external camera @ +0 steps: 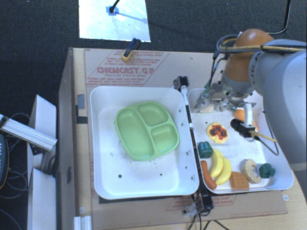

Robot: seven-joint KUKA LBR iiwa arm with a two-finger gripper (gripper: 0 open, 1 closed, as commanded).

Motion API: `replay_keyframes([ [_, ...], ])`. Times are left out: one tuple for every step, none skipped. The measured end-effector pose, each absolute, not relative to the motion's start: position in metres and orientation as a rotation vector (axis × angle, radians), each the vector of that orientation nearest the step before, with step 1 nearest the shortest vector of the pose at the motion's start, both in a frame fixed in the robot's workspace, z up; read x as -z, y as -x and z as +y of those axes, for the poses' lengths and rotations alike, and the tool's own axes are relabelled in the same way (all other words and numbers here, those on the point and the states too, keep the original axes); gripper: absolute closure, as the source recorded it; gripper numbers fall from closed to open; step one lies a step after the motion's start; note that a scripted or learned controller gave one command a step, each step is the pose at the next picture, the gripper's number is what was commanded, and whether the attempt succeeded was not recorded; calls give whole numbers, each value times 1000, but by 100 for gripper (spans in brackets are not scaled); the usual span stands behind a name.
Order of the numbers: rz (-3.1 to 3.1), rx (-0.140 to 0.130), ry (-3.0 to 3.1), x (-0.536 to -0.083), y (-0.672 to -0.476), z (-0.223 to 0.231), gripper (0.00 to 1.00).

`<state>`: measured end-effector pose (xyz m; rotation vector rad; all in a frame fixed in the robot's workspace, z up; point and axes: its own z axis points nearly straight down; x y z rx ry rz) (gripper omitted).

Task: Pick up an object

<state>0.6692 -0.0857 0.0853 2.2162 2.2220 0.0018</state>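
My gripper [205, 101] hangs low over the far left corner of the right bin [278, 181], right above a pale speckled food piece [207, 109]. I cannot see whether it touches that piece. Toy foods lie in this bin: a small round pizza [218, 132], a green pepper [205, 149], yellow bananas [219, 166], a red sausage [207, 174], a square cracker [239, 181], a bagel [250, 170], a dark green broccoli [266, 170] and an orange piece [240, 114] beside the wrist.
The left bin [110, 176] holds a light green divided plate [146, 130] lying flat. The ridge between the two bins [189, 128] runs just left of the gripper. The grey arm [280, 80] covers the right bin's far right part.
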Motion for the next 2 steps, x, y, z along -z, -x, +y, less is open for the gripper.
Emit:
replay_keyframes([
  [2224, -1, -2215, -85, -669, -84, 0],
  [2220, -2, -2218, -86, -669, -97, 0],
])
